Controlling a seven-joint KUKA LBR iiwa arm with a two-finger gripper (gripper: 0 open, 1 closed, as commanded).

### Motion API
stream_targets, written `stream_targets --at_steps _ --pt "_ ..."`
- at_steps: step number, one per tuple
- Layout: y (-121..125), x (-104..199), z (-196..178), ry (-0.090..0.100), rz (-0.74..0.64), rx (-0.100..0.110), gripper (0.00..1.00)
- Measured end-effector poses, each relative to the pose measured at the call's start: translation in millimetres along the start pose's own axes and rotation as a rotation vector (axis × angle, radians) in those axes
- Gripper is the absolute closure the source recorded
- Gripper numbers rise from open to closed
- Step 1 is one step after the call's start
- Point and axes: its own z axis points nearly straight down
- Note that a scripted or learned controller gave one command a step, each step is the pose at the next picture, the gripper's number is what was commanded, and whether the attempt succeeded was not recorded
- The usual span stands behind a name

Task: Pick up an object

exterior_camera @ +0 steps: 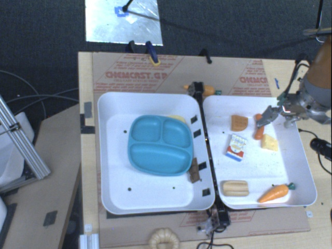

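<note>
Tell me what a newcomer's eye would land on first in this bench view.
The blue divided plate stands out most, lying in the middle of the left bin. Next comes the scatter of toy food in the right bin: a carrot near its front right corner, a bread roll beside it, and a small carton in the middle. The gripper hangs over that bin's far side.

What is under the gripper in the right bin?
The gripper hangs over a small orange piece beside the yellow block in the right bin. The piece's upper end is covered.
</note>
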Motion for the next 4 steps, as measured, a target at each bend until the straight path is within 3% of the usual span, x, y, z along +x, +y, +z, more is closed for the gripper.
stream_targets --at_steps 1,3,4 --pt "-1 2 63 0.001 0.000 0.002 0.00" --pt "4 3 144 0.003 0.001 -0.005 0.00" --pt "7 3 130 0.003 -0.001 -0.013 1.00"
